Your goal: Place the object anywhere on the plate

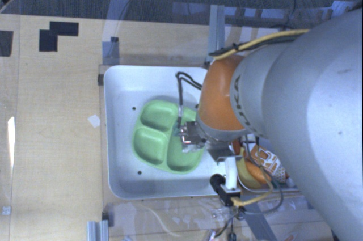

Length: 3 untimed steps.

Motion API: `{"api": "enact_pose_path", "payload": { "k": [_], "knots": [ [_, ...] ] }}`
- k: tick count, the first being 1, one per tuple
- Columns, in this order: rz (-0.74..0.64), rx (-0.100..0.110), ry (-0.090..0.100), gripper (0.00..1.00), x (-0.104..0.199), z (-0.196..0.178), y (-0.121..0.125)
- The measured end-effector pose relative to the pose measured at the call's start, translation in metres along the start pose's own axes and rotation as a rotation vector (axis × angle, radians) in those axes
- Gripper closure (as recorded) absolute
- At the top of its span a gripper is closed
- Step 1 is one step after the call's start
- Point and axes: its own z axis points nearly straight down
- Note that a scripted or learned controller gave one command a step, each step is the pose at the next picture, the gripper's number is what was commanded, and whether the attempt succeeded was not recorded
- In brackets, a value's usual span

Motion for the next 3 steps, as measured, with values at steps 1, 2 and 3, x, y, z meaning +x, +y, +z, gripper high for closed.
{"api": "enact_pose_path", "payload": {
  "k": [1,2,3],
  "knots": [
    [0.000,0.000,0.000,0.00,0.000,0.000,0.000],
    [-0.039,-0.003,0.000,0.00,-0.021,-0.093,0.000],
    [-0.046,-0.006,0.000,1.00,-0.020,-0.103,0.002]
  ]
}}
